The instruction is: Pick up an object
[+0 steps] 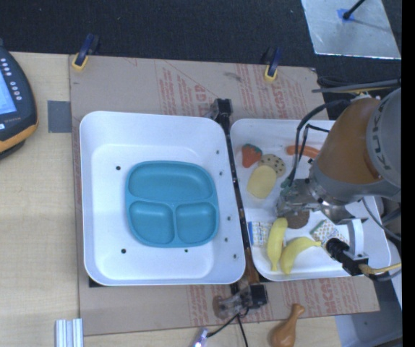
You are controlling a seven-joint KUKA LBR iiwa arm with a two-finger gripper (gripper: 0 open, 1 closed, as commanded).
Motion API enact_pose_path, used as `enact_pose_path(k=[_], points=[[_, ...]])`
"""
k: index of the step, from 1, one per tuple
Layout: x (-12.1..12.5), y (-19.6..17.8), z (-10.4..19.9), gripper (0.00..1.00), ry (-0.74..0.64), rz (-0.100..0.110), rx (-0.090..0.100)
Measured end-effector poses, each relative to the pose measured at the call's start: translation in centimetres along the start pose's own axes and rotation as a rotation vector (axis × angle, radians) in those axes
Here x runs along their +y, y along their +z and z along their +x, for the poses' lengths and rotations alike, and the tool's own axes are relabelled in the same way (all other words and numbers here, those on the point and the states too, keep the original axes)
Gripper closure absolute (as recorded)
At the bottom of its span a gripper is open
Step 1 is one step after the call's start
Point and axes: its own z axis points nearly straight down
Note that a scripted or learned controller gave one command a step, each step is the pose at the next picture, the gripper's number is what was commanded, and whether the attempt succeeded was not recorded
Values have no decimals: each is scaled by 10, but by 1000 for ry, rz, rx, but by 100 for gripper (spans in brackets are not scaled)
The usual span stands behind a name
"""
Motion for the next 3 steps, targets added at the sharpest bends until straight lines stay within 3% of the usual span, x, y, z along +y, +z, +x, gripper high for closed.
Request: enact_pose_path(k=[1, 2, 3], points=[[7, -88, 60, 100, 5, 3, 6], [6, -88, 60, 0, 5, 3, 6], [10, -24, -7, 0, 6, 6, 4]])
